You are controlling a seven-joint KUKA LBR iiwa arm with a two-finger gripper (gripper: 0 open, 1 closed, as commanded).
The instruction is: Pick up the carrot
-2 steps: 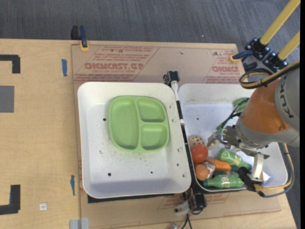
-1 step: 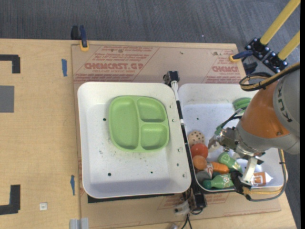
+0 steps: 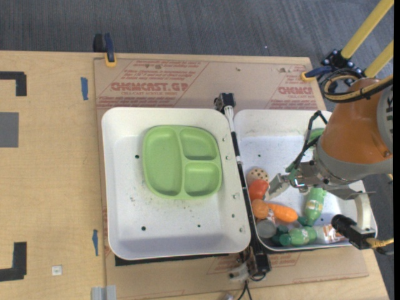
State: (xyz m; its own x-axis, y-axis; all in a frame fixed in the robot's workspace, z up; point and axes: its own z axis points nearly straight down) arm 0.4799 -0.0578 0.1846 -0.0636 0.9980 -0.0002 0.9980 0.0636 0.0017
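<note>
From my screen the gripper (image 3: pixel 279 186) sits low in the right bin (image 3: pixel 275 130), hanging under the orange-banded arm (image 3: pixel 353 136). Its metal fingertip reaches toward the bin's left wall, but I cannot tell whether it is spread or closed, and nothing visibly sits in its grasp.

The carrot (image 3: pixel 279 213) lies just below the gripper, near the right bin's front-left corner, stretched roughly left to right with its paler end toward the divider. It is crowded. A red-orange rounded piece (image 3: pixel 257 188) sits just above it, close beside the gripper, with a small speckled ball (image 3: pixel 256 174) beyond that. A green bottle (image 3: pixel 314 205) stands just to the carrot's right, a dark grey lump (image 3: pixel 267 230) and a darker green item (image 3: pixel 297 235) press in along the bin's front wall.

My worry is the clutter: I judge that a descent a little off could close on the red-orange piece instead, or nudge the carrot against the wall. The carrot's rounded, tapered body may also slip out.

The left bin (image 3: pixel 119 186) holds a green divided plate (image 3: pixel 182 161), well apart from all this.
</note>
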